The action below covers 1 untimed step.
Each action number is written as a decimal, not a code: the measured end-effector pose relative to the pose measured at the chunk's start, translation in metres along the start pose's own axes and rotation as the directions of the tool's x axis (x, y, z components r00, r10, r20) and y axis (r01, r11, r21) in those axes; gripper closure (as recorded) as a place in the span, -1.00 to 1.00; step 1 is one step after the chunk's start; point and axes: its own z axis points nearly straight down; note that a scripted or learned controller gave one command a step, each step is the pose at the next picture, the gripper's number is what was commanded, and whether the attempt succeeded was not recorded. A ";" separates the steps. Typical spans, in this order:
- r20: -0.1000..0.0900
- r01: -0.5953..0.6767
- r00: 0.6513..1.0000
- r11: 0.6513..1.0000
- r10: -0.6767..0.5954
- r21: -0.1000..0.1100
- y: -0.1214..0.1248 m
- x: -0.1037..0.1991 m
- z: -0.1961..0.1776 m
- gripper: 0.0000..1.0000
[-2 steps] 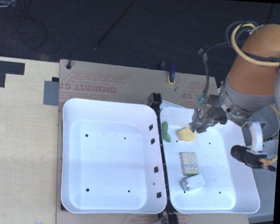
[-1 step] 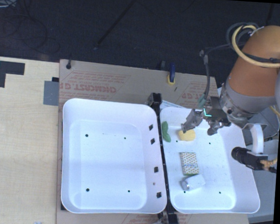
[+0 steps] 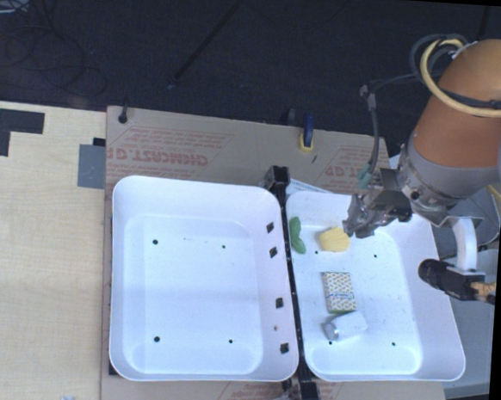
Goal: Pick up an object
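Observation:
The right bin (image 3: pixel 429 338) holds a yellow lump (image 3: pixel 335 239), a green piece (image 3: pixel 297 235) by its left wall, a patterned small box (image 3: pixel 339 291) and a grey-white block (image 3: pixel 345 325). My gripper (image 3: pixel 358 227) hangs over the bin's upper part, just right of and slightly above the yellow lump. Its dark fingers point down and to the left, and I see nothing held between them.
The left bin (image 3: pixel 127 228) stands beside the right one, parted by a black clamp rail (image 3: pixel 280 266). Both rest on a cardboard sheet (image 3: pixel 194 147). A black part with an orange tip (image 3: pixel 451 280) juts in at the right edge.

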 end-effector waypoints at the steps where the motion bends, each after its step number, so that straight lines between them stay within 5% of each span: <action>1: -0.001 0.002 1.000 1.000 -0.002 -0.007 -0.007 0.079 -0.060 1.00</action>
